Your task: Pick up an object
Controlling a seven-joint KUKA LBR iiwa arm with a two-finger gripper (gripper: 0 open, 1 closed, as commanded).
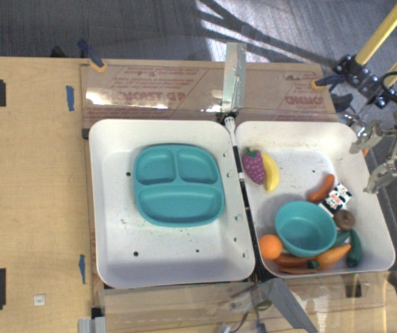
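Where the two white bins sit side by side on the surface [32, 207], the left bin [108, 255] carries a teal divided plate [178, 184] lying flat near its middle. The right bin [302, 139] holds the loose items: a purple grape cluster [254, 165] touching a yellow banana [271, 173] near the dividing wall, a teal bowl [305, 229] upright toward the front, and an orange [270, 246] just beside the bowl's left. A carrot [332, 256] and a green vegetable [354, 249] lie against the bowl's front right edge. A sausage [321, 189], a small black-and-white printed block [336, 198] and a brown round piece [344, 219] sit behind and right of the bowl. The gripper [379, 155] hangs at the right bin's far right rim, apart from every item, with nothing visible between its parts; its state cannot be told at this size.
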